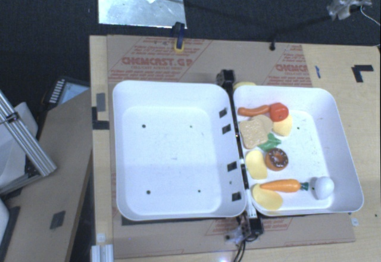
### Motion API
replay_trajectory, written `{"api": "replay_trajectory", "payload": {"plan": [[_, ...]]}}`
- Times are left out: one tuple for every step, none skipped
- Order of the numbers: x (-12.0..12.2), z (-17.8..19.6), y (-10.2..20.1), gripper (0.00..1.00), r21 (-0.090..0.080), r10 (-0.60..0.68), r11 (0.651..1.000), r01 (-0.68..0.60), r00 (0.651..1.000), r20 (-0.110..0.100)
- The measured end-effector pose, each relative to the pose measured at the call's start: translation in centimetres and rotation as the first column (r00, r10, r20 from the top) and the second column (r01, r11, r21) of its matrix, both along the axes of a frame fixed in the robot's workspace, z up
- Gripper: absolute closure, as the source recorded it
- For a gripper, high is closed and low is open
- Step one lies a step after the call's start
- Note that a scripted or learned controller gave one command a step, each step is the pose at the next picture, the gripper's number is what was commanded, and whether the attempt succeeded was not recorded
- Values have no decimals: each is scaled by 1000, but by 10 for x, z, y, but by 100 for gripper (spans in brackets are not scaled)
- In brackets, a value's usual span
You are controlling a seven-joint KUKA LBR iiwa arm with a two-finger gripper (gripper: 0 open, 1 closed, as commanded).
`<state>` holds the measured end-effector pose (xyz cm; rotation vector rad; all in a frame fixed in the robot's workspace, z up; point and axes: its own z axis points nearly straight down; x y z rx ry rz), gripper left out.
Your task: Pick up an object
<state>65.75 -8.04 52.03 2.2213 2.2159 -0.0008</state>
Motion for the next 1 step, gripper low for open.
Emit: {"api": "replay_trajectory", "payload": {"plan": [[-44, 17, 18, 100, 4, 7, 1000, -7, 1000, 2]]}}
